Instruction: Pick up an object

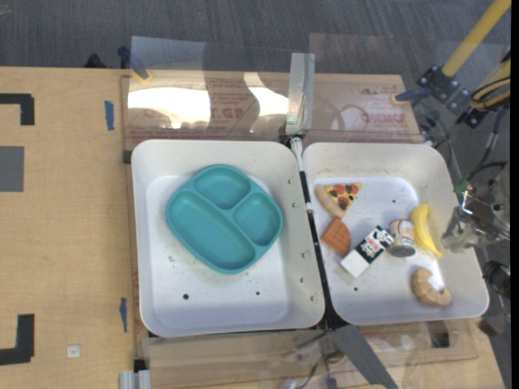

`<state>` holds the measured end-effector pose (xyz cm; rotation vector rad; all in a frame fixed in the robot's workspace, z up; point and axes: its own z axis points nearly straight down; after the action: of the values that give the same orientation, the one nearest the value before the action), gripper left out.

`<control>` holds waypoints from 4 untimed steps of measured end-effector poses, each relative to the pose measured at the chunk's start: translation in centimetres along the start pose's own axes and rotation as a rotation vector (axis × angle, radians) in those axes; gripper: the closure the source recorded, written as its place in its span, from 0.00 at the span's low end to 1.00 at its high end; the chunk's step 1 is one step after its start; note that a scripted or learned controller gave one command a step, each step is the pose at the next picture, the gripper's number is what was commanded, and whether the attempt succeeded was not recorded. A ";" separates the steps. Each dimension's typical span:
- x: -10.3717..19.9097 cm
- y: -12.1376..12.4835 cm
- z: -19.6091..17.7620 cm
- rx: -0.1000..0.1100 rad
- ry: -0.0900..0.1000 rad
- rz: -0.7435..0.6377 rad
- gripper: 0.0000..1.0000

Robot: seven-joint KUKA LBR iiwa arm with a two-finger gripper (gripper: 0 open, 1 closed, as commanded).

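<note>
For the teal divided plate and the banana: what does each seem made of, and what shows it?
Teal divided plate: likely moulded plastic, matte-smooth; uniform colour, rounded compartment ridges. Banana: probably a plastic toy; even, bright yellow with no blemishes.

Arm point(486, 217) barely in frame at right edge; gripper state unclear.

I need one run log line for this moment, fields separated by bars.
task: pick up an object | gripper: at right bin right edge, beside banana | held: nothing seen | left bin: teal plate
</note>
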<state>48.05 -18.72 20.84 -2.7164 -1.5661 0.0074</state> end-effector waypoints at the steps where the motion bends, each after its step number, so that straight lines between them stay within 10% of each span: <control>1: 1.5 1.6 -7.3 -0.011 -0.001 -0.354 1.00; 2: -2.6 1.5 -13.3 -0.010 0.000 -0.055 1.00; 3: 0.4 -0.5 0.5 0.000 -0.001 -0.058 1.00; 4: 1.6 -0.5 -8.9 -0.011 0.003 0.144 1.00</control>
<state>48.50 -17.09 29.74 -2.8298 -1.3697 -0.0039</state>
